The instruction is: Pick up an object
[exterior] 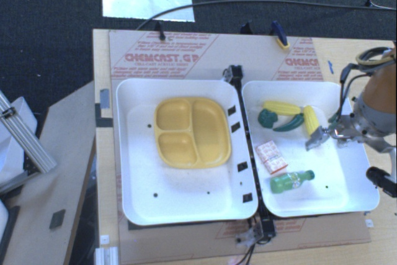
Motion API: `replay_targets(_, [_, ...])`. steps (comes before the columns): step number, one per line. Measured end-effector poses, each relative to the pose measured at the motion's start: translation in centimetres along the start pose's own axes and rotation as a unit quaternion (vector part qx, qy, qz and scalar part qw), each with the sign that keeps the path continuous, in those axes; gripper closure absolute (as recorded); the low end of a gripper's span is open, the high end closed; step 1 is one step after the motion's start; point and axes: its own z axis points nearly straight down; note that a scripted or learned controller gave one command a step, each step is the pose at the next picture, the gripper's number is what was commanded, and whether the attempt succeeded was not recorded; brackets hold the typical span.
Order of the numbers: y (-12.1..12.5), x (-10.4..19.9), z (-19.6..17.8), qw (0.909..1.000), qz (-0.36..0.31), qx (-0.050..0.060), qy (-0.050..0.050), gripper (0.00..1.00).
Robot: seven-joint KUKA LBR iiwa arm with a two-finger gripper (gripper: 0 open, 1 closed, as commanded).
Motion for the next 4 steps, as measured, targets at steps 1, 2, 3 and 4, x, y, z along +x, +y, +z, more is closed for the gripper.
replay_targets(1, [-0.2, 0.2, 4.2, 1.0000, 0.000, 0.000, 0.000, 0.00])
replay_targets(2, [-0.2, 0.2, 8.0, 1.0000, 0.001, -0.001, 0.000, 0.00])
replay_targets(3, [0.0, 0.2, 6.7, 1.0000, 0.000, -0.002, -0.001, 1.00])
replay_targets(4, [-0.9, 0.2, 1.4, 1.0000, 0.001, -0.003, -0.001, 1.00])
